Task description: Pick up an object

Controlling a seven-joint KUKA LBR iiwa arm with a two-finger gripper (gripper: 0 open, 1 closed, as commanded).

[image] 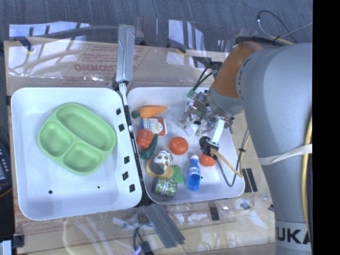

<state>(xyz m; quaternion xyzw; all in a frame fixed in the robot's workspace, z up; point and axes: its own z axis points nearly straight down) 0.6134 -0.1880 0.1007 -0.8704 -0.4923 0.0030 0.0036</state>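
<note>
My gripper (pixel 192 118) hangs over the upper right part of the right bin (pixel 223 187), above bare white floor. Nothing shows between its fingers. Left of it lie a carrot (pixel 152 111) and a small white and orange carton (pixel 154 126). Below it sit an orange ball (pixel 179 145), a small red-orange piece (pixel 207 160) and a blue bottle (pixel 193 174). A red and green pepper (pixel 145 141), a round printed item (pixel 160 162) and a green can (pixel 164 187) lie along the bin's left side.
The left bin (pixel 32 195) holds a green divided plate (pixel 77 137). A grey divider strip (pixel 125 57) runs between the bins at the back. The arm's grey body (pixel 281 121) covers the right side of the bench, with cables (pixel 234 171) hanging by the bin's right wall.
</note>
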